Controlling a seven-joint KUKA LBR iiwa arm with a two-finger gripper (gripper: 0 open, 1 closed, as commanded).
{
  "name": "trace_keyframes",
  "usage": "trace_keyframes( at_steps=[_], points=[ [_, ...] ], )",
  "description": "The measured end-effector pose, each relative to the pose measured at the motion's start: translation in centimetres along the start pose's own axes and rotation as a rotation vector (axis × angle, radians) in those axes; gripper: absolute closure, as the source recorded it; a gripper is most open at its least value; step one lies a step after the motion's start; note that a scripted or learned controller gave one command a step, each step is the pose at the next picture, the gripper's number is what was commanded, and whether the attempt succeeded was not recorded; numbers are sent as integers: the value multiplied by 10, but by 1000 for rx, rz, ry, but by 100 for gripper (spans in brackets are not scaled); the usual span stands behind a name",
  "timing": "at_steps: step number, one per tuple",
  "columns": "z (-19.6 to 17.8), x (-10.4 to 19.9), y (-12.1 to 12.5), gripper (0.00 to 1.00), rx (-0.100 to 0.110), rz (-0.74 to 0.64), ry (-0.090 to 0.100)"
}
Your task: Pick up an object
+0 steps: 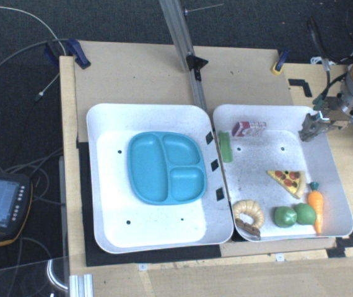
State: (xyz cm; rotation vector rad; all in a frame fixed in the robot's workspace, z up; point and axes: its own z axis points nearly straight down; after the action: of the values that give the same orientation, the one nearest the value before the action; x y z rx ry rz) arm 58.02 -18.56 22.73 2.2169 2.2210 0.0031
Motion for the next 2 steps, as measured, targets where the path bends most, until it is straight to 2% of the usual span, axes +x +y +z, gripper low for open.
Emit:
trace_keyframes(
  at_steps=[1,2],
  points=[
    [-11,56,-8,100,6,-3,4],
    [-2,108,-13,100,7,-3,4]
  ],
)
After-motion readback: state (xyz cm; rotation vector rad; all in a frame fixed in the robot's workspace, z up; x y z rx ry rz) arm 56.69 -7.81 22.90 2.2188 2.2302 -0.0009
